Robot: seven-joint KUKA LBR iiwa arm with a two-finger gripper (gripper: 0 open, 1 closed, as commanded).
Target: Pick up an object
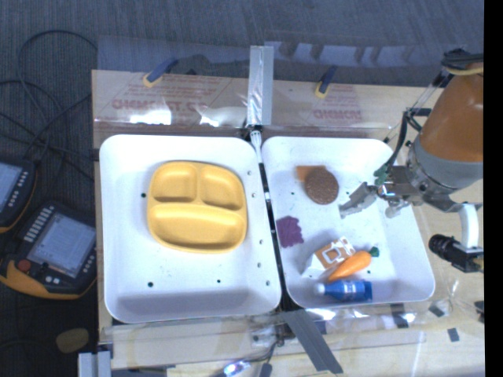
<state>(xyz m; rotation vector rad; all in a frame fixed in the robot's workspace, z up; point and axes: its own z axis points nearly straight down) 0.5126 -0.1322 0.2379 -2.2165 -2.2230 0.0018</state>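
End effector (363, 197) hovers over the right bin (409, 285), fingers spread and nothing between them. Nearest target is the brown cookie (321, 185), just to its left; carrot (350, 264), small orange-and-white box (333, 253) and blue bottle (346, 290) lie nearer the front rim. Box print too small to read.
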